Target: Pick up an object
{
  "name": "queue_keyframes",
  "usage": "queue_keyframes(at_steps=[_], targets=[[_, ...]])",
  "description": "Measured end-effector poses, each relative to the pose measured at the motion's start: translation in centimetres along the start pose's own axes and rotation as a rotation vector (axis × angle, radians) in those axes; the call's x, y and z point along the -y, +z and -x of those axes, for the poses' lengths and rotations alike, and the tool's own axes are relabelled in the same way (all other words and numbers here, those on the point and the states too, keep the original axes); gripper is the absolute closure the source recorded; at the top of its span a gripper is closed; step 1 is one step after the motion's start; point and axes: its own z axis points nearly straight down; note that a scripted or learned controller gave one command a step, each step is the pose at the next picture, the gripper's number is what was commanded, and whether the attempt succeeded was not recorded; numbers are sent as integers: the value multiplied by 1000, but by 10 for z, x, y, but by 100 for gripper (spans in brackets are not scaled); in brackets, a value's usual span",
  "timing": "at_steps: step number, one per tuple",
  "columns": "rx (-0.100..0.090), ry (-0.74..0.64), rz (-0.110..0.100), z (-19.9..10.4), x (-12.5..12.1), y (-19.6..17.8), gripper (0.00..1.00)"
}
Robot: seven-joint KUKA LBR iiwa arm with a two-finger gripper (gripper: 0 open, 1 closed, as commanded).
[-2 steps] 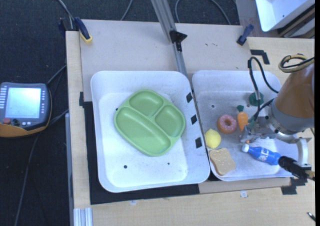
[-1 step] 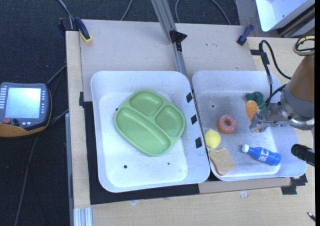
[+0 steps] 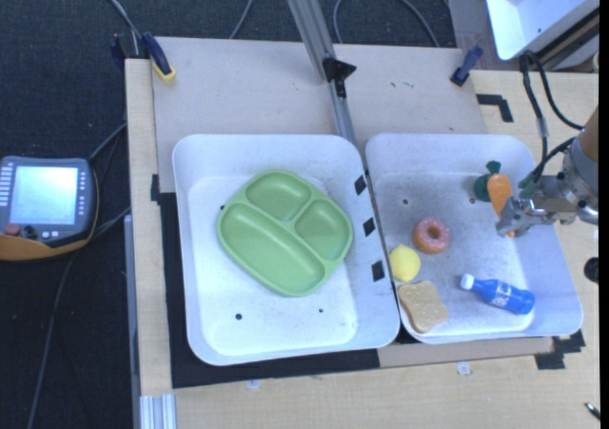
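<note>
On the left of your desk (image 3: 238, 85) sits a white bin (image 3: 205, 322) with a green plate (image 3: 284, 231) in its middle, with bare floor all round it. In the right bin (image 3: 457, 156) you see a lemon (image 3: 405, 263) and bread (image 3: 424, 306) close to the left wall, a donut (image 3: 432, 235) beside them, and a blue bottle (image 3: 499, 294) near the front edge. The carrot (image 3: 498, 191) lies by the right wall. Your claw (image 3: 519, 218) is just beside the carrot; you cannot tell how wide it is.
</note>
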Motion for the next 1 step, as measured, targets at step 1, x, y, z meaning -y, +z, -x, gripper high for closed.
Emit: queue_keyframes(at_steps=[1], targets=[[1,0,3,0,-1,-51,100]])
